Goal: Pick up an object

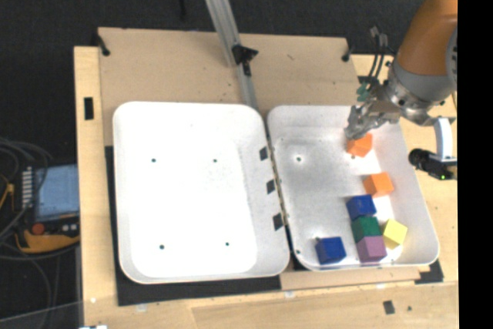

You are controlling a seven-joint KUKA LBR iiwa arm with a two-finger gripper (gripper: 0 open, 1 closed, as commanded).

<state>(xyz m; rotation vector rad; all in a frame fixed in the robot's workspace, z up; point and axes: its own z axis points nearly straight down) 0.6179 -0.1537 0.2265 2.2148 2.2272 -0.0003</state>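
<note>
Grey-and-orange arm's two-finger gripper [360, 132] hangs over right shallow white plastic bin [308, 196], fingers closed around small orange cube [360, 144], apparently raised off floor. Other coloured blocks cluster in near-right corner, well apart, leaving grasp uncrowded. Left white bin [139, 189] alongside.

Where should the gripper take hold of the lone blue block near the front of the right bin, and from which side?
Grip the blue block across two opposite flat faces, coming straight down from above. It probably sits apart from the other blocks, leaving finger room.
</note>
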